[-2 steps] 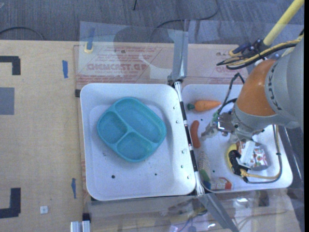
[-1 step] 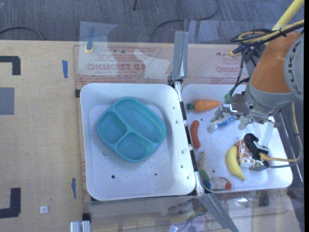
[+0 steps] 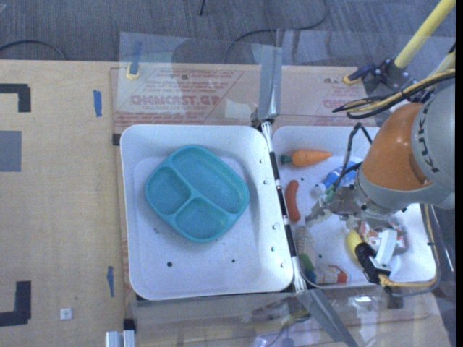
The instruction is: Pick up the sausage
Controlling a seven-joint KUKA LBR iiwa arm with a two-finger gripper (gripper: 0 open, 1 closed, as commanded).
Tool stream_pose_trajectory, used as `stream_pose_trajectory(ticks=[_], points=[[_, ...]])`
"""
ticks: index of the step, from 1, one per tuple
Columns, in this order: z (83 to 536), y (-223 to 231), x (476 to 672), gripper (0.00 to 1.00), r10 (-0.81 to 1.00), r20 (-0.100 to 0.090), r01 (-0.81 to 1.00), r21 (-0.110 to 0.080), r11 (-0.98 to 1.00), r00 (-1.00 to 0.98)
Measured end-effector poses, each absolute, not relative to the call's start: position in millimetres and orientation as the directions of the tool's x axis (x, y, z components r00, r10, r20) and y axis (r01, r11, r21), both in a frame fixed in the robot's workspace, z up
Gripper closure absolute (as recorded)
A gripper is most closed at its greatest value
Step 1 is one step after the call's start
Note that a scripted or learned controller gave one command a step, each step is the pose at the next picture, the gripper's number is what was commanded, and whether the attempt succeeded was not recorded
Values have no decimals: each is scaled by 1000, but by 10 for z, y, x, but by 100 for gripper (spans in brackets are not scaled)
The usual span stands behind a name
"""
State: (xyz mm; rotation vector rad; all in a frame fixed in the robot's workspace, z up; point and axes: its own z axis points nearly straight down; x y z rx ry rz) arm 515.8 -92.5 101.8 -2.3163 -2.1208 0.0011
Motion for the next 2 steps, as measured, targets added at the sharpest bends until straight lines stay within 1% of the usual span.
stream_pose_trajectory(ticks=[1,2], points=[[877,-937,6263,0,997,-3,997,2,74,-74],[883,-1069,5345,0,986,1,986,7,-168,168]])
